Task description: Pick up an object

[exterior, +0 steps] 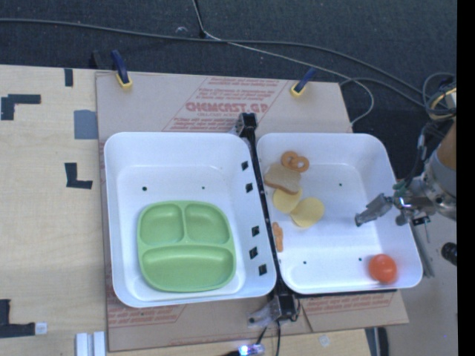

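Left bin [119, 199]: holds a green divided plate [186, 245], three compartments, lying flat near the bin's front; black clips run along the divider [256, 199] where the two bins meet. Right bin [349, 150]: food pieces clustered at its left side; a pretzel [295, 161] at the top, touching a slice of toast [282, 178] below it; two pale yellow chips [298, 206] overlapping just under the toast; a small orange piece [277, 236] against the left wall. An orange ball [383, 268] sits apart in the front right corner. Gripper [369, 213] reaches over the right wall, above the ball; whether the claw is spread or pressed together, cannot tell; nothing seen in it.
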You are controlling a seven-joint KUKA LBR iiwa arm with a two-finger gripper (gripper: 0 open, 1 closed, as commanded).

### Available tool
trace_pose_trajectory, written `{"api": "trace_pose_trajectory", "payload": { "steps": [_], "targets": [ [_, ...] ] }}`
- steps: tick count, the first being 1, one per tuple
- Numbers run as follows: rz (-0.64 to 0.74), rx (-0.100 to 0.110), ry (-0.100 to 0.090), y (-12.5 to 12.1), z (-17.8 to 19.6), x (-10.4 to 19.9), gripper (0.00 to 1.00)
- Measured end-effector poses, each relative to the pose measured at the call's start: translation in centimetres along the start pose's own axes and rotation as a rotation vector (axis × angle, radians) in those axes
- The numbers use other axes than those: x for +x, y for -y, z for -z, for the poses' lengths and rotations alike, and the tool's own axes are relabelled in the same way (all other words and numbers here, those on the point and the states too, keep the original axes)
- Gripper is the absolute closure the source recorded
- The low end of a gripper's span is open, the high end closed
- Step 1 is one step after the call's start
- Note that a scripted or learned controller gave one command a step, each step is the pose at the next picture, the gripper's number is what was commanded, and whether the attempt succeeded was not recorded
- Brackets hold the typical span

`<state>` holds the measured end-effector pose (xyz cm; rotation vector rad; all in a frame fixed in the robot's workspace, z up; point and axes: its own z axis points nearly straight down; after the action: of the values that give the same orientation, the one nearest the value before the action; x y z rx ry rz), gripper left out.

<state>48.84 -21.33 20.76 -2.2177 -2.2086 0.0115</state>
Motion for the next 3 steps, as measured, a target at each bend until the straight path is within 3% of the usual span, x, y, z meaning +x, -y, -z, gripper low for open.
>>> {"api": "trace_pose_trajectory", "payload": {
  "steps": [1,3],
  "targets": [
    [0.005,-0.012,0.003,-0.3,0.7,0.1,0.00],
    [0.004,-0.008,0.001,0.1,-10.2,0.5,0.00]
  ]
}}
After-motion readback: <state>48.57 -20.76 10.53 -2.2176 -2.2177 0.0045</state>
